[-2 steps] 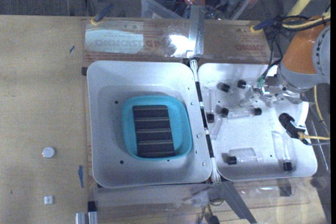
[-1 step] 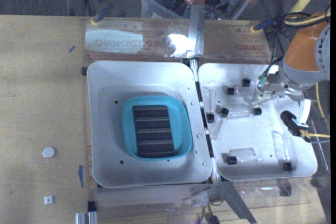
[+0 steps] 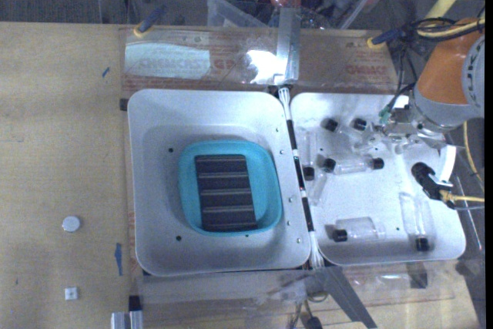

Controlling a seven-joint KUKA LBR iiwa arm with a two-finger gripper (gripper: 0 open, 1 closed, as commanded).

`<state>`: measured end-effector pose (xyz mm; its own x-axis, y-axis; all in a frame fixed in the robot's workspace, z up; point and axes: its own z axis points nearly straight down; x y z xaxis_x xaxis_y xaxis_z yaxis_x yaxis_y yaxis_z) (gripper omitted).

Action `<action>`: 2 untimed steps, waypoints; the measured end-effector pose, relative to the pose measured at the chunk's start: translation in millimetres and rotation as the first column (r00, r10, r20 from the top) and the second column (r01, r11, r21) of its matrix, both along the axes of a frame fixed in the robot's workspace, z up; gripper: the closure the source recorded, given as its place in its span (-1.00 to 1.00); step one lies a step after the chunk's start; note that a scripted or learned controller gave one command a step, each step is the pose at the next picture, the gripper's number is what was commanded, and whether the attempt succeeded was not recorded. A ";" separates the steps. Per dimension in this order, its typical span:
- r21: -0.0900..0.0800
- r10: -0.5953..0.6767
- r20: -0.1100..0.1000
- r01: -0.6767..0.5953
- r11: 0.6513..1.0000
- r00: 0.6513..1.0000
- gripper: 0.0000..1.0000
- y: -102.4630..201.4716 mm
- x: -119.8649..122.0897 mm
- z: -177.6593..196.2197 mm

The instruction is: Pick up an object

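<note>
Here, arm (image 3: 451,81) reaching from the right, gripper (image 3: 389,123) low over right bin (image 3: 385,243), grip state unclear

- Brown board (image 3: 331,69) along the far edge of the counter, behind both bins: reddish printed lettering in a band, too blurred and glare-washed to read.
- Left stretch of the same board: pale patch of faint print (image 3: 166,62), illegible.
- No other text, label, brand, number or sign can be read.

Left bin (image 3: 146,166): blue tray (image 3: 229,185) fills centre. Right bin (image 3: 454,243): clear vials (image 3: 354,229) scattered, open floor mid-bin.
</note>
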<state>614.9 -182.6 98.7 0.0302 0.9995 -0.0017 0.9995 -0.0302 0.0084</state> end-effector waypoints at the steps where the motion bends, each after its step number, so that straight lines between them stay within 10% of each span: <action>1: -0.001 0.001 0.002 -0.001 1.000 1.000 1.00 0.2 0.6 10.0; 2: -0.002 0.001 0.003 -0.001 1.000 1.000 -1.00 0.1 0.8 10.3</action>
